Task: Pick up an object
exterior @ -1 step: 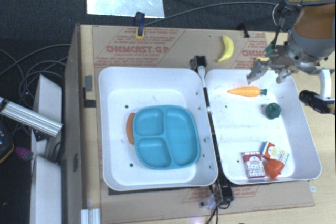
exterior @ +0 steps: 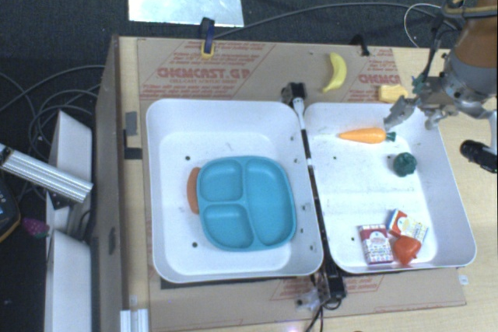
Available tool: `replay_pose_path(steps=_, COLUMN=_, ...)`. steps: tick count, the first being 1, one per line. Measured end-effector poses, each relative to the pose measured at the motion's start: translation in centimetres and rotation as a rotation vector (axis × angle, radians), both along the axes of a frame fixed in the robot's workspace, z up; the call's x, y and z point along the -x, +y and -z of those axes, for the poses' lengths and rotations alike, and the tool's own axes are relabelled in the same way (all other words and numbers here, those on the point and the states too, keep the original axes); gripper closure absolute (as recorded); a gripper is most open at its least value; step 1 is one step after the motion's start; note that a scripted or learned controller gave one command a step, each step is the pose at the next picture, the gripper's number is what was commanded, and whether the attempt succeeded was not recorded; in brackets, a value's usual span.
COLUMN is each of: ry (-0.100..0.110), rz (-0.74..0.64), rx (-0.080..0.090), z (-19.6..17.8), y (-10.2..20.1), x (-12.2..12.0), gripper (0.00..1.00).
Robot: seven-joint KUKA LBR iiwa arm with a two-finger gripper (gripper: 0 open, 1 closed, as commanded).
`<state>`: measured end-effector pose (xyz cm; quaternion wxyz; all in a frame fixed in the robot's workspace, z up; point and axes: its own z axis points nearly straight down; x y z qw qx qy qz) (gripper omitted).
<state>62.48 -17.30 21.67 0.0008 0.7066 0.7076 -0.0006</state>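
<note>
Objects for picking lie in both bins. In the left bin [exterior: 173, 124], a blue divided plate [exterior: 245, 202] fills the middle, and an orange-brown sausage-shaped piece [exterior: 191, 190] is tucked against the plate's left edge. Behind the bins, on the brown board [exterior: 233, 62], a banana [exterior: 336, 72] lies well apart from a small yellow block [exterior: 391, 93] just beyond the right bin's far rim. In the right bin [exterior: 350, 190], a carrot [exterior: 362, 136] lies near the far wall. A dark green lump [exterior: 404, 163] sits right of it, and a red-and-white box [exterior: 377, 245], a small carton [exterior: 408, 227] and a red piece [exterior: 406, 249] cluster at the near corner. The gripper [exterior: 412, 115] hangs over the far right corner, just beyond the carrot's green end, fingers apart with nothing between them.
</note>
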Motion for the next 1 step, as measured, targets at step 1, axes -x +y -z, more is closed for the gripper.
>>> replay_pose_path(steps=1, ry=0.001, rz=0.001, rx=-0.001, z=7.59, y=-3.38, x=-1.79, gripper=0.00)
